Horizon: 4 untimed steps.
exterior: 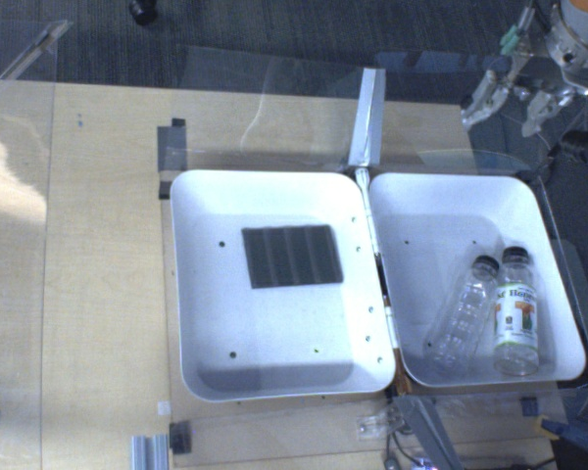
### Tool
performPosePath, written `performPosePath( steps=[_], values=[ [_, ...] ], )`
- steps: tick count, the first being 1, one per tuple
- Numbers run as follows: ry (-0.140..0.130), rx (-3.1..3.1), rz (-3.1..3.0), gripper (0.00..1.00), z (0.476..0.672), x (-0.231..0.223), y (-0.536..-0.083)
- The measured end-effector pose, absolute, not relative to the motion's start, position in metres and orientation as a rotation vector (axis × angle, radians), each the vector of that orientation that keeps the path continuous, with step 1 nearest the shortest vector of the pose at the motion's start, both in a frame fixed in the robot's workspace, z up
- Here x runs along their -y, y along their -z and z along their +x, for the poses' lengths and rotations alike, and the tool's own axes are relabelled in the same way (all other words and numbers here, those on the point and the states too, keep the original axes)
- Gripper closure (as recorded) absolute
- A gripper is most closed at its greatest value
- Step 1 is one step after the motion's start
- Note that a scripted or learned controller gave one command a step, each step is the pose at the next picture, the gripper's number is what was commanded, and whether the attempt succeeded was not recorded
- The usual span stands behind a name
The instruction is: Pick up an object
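- Worktop (pixel 88 292): you see a pale wood-toned surface carrying two shallow white bins side by side. A clear sheet lies over its left part and catches glare.
- Left bin (pixel 201 213): this bin sits left of centre on the worktop. A dark ribbed rectangular pad (pixel 292 257) lies flat on its floor, slightly above the middle. Small dark holes dot the floor around the pad.
- Divider (pixel 367 130): a narrow grey upright strip stands behind the seam where the two bins meet.
- Right bin (pixel 421 199): this bin touches the left bin along their shared edge. Both bottles lie in its lower right area.
- Clear bottle (pixel 461 319): it lies on its side, tilted, with its dark cap pointing to the upper right. No label is visible on it. It lies just beside the labelled bottle, on that bottle's left; you cannot tell whether the two touch.
- Labelled bottle (pixel 516 311): it lies lengthwise with its dark cap toward the far wall and its base toward the near wall. A white label with orange and green print wraps its middle.
- End effector (pixel 514 101): it hangs at the upper right, beyond the far rim of the right bin and well apart from both bottles. Its two fingers are spread, with nothing between them.
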State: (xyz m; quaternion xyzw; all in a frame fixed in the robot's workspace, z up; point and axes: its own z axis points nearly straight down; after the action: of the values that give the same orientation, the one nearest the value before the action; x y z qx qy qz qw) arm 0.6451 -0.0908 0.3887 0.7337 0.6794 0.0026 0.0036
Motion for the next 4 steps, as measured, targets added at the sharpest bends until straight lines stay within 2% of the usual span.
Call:
performPosePath(
  steps=[1, 2, 3, 4],
  values=[
    [-0.003, -2.343, 2.088, 0.0, 0.645, 0.15, -0.259],
    [-0.004, -2.489, 1.908, 0.0, 0.597, 0.201, -0.223],
    [-0.004, -2.59, 1.769, 0.0, 0.596, 0.205, -0.198],
    [-0.007, -2.745, 1.508, 0.0, 0.592, 0.204, -0.09]
  ],
)
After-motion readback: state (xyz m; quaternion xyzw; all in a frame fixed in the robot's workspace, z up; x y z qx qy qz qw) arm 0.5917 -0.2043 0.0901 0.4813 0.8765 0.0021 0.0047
